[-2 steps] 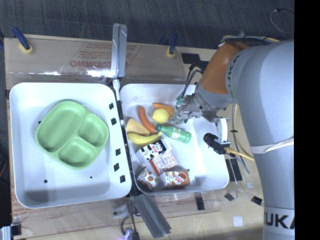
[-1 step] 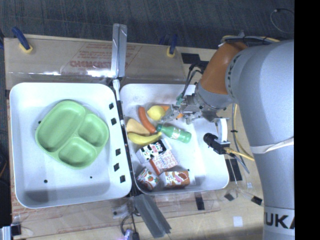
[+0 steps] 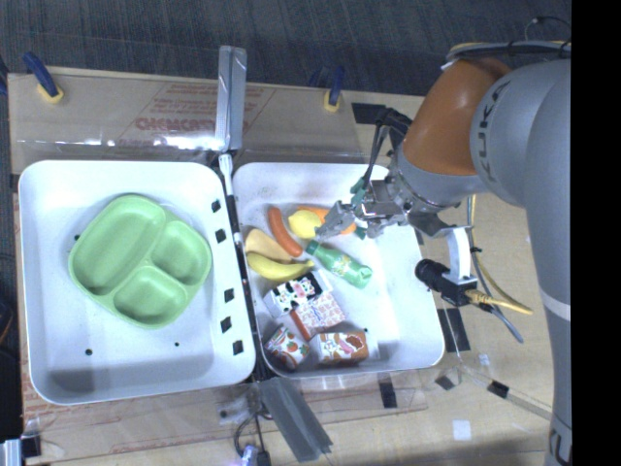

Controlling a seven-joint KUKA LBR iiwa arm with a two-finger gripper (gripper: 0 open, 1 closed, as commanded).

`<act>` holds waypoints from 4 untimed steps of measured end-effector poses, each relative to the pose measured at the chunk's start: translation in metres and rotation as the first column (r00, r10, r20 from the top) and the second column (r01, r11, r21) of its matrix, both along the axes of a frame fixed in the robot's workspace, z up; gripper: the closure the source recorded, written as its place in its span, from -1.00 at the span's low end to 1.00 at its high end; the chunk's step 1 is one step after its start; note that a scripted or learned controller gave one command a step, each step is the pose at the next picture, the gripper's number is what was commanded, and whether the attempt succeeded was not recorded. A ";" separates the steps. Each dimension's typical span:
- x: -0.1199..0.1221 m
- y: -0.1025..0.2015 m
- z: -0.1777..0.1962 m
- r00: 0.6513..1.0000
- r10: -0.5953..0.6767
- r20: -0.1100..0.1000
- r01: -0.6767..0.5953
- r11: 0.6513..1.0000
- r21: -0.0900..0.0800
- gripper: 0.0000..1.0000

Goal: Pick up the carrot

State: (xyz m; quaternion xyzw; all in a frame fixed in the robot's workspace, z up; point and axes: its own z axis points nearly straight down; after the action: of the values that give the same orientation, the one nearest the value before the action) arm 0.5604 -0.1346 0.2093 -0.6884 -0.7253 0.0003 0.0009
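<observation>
To my left I see a green divided plate [image 3: 142, 257] lying in the left bin [image 3: 49, 357]. In the right bin [image 3: 412, 343] a banana [image 3: 272, 257] lies beside a sausage [image 3: 282, 229], a green bottle [image 3: 342, 263] and a lemon [image 3: 304, 223], with small cartons [image 3: 315, 328] nearer the front rim.

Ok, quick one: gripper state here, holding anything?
Gripper: over the right bin, right by the carrot; a hold on it cannot be told.

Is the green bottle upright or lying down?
Lying down: the green bottle rests on its side in the right bin, beside the banana.
</observation>
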 end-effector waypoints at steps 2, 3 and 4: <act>0.030 -0.076 -0.117 0.997 0.075 -0.001 -0.075 0.997 0.000 -1.00; 0.031 -0.075 -0.107 0.997 0.080 -0.001 -0.080 0.997 0.000 1.00; -0.005 0.002 0.026 0.994 0.113 0.001 -0.113 0.994 -0.001 1.00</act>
State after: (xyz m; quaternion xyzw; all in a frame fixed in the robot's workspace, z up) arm 0.5555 -0.1330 0.2353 -0.6461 -0.7632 0.0003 0.0004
